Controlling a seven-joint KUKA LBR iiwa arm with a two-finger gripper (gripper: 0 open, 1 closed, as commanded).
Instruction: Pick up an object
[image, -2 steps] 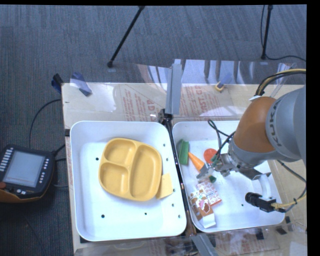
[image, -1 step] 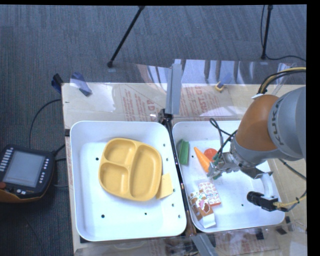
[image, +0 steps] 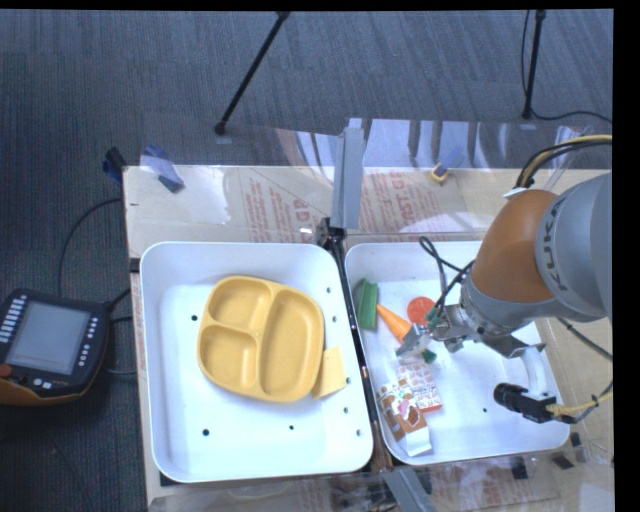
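Hovering hand (image: 418, 345) over right bin (image: 470, 425) centre | by carrot (image: 393, 320) | fingers: can't tell | tray (image: 262, 338) in left bin (image: 180, 400)

Your bench (image: 250, 205), mid-frame, carries two white bins: the left bin (image: 170, 420) and, touching it, the right bin (image: 470, 440).

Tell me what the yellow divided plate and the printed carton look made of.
Yellow divided plate: likely moulded plastic, matte, judging by its even colour, rounded compartments and soft sheen. Printed carton: probably coated cardboard, given its flat printed faces and folded edges, though the view is too coarse to be sure.
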